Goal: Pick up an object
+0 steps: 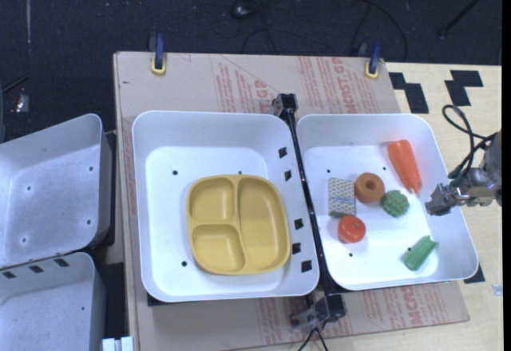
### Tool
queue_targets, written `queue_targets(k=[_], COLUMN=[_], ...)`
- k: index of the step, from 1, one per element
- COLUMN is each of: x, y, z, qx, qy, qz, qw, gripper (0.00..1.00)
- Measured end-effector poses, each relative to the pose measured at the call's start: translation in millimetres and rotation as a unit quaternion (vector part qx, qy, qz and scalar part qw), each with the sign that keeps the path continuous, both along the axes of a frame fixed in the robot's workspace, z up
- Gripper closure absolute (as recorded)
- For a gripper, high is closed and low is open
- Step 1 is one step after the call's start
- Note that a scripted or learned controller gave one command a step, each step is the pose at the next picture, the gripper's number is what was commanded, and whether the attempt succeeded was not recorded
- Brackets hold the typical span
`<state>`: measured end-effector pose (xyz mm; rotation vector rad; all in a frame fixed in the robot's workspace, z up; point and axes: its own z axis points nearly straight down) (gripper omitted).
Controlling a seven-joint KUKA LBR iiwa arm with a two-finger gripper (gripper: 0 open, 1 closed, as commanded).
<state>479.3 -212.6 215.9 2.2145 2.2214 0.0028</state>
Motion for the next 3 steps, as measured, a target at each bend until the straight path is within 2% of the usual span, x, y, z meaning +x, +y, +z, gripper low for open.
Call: queue_targets(k=[1, 2, 3], x=[0, 29, 52], y=[0, 55, 100], z=[-12, -15, -1], qx=[0.0009, 0.0013, 0.0011], qy=[0.003, 0.002, 0.001], qz=[-0.001, 0.002, 0.002], qw=[1.0000, 1.0000, 1.0000], gripper=[1.00, 1.00, 1.00])
